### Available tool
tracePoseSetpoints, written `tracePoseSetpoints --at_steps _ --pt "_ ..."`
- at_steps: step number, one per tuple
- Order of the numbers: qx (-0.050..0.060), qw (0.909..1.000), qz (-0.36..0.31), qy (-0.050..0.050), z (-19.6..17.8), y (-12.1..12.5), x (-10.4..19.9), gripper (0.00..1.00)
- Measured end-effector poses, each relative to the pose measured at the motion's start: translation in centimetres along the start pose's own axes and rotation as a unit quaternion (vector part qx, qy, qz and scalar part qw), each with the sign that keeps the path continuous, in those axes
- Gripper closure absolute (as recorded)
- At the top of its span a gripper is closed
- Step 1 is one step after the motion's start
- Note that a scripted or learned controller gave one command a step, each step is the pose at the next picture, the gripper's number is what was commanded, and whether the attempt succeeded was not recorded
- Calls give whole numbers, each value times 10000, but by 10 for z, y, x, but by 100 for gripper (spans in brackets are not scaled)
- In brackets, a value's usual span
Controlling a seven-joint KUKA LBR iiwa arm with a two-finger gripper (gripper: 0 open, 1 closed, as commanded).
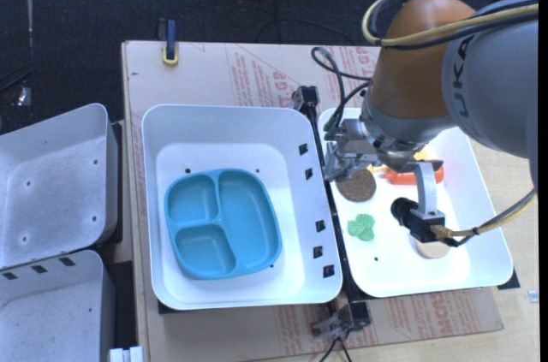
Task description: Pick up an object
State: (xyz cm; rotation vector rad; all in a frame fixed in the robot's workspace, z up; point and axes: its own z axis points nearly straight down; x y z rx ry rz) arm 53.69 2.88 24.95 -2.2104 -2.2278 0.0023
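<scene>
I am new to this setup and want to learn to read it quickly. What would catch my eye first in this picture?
First the big grey arm with its orange band, reaching in from the right over the right bin. Next the blue divided plate, lying alone in the left bin. Then the small things under the arm in the right bin: a brown round piece, a green piece and an orange piece.

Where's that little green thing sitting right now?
The green object lies in the right bin, near its left wall, just below the brown round piece and left of the arm's black fitting.
</scene>
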Motion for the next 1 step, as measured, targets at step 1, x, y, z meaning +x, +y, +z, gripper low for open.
tracePoseSetpoints --at_steps 1 --pt "-9 10000 -4 -1 0 3 55 100"
